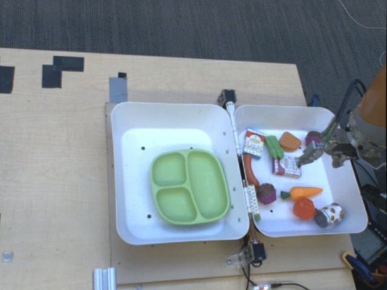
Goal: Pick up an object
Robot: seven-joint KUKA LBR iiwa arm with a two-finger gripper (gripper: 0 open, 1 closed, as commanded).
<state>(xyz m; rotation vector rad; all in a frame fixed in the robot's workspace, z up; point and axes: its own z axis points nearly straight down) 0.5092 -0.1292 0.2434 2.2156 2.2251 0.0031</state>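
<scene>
My gripper [322, 156] hangs over the right bin [357, 189], near its far right side. Its two dark fingers stand apart, so it is open, with nothing between them. One fingertip [307, 156] is just right of a purple-and-white packet [286, 167]. A dark purple item [313, 139] lies just behind the gripper. Also in this bin are an orange piece [290, 141], a green piece [275, 147], a small carton [254, 144], a red sausage [250, 171], a purple beet [266, 193], a carrot [305, 192], a red tomato [304, 208] and a small can [329, 215].
The left bin [130, 162] holds a green divided plate [190, 186]. A ridge with a black clamp [227, 96] separates the two bins. The arm's orange band [376, 95] shows at the right edge. Cables lie at the bench's right and front.
</scene>
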